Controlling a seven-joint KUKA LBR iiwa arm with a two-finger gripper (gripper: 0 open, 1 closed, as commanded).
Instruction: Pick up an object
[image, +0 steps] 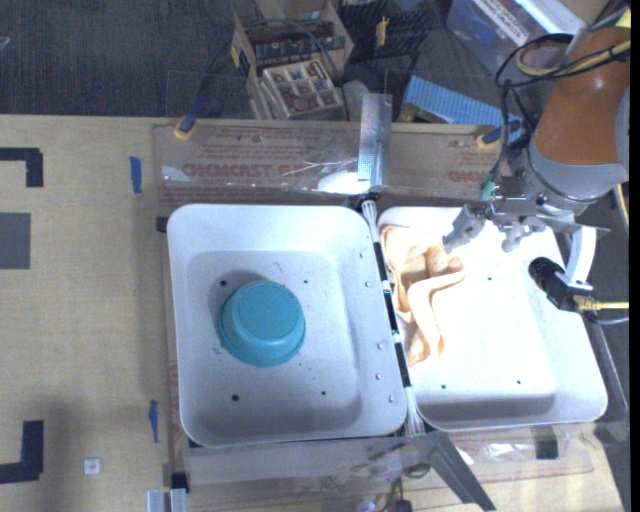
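My arm (578, 110) enters above the right bin (520, 380). Left bin (200, 250), beyond my claw, holds the teal bowl (262, 322). Cloth (425, 290) lies just below-left of my claw (490, 228), whose fingers stand apart, gripping nothing.
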